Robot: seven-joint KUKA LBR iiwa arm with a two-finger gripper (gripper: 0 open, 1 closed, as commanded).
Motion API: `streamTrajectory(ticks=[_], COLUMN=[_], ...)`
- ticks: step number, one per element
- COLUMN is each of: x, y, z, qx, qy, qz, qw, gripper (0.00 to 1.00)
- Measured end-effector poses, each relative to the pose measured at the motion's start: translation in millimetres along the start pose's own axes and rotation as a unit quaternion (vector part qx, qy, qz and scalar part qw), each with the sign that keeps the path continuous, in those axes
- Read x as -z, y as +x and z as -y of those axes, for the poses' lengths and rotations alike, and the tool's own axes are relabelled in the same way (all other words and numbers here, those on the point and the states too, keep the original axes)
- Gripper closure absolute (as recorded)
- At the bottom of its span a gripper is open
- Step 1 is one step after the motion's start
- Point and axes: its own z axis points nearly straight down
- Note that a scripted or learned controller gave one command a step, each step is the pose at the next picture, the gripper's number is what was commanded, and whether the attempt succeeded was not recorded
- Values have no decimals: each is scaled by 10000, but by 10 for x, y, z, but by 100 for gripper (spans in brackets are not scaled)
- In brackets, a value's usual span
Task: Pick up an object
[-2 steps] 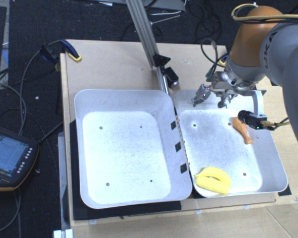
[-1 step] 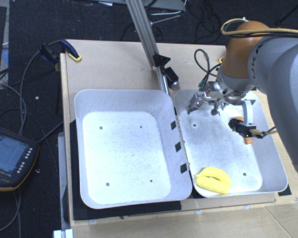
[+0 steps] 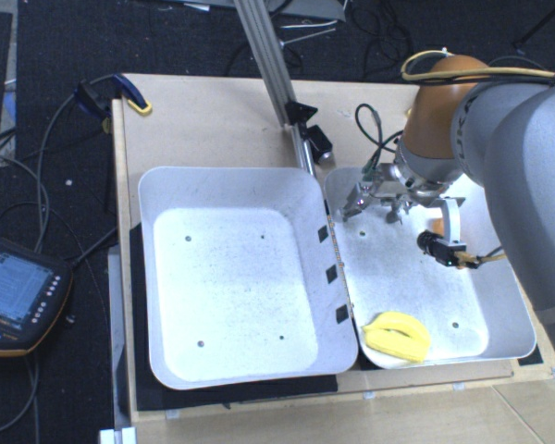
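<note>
Two shallow white bins sit side by side on the tan worktop (image 3: 213, 123); the left bin (image 3: 231, 276) has a speckled matte floor with a few small dark dots, and the right bin (image 3: 462, 294) carries the one pickable thing visible, a yellow object (image 3: 398, 336), soft-looking, rounded and folded, maybe a cloth or a foam banana, at the bin's near-left corner against the low wall. Claw (image 3: 375, 202) hangs over the far end of the right bin, well apart from the yellow object, metal fingers splayed a little and nothing between them, so it reads as open and empty. Grey arm with orange band (image 3: 444, 109) comes in from the right, and a small black-and-orange part (image 3: 439, 245) with a cable hangs beside the wrist over the bin floor. Risks, as a guess: a descent here closes on bare plastic, since the object lies nearer the front corner. If it goes for the yellow object, the corner wall and raised rim could block one finger, and a soft rounded shape may squash or slide out. Smooth bin plastic gives little friction, so a nudge pushes the object instead of seating it. The dangling cable may snag.
</note>
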Motion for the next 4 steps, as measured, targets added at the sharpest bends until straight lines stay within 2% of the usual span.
streamTrajectory(ticks=[1,3,4], x=[123,1236,1178], y=[-2,-8,477], z=[-11,55,218], qx=[0,0,18], qy=[-19,-38,-14], qz=[3,4,-4], qw=[10000,10000,10000], gripper=[100,100,100])
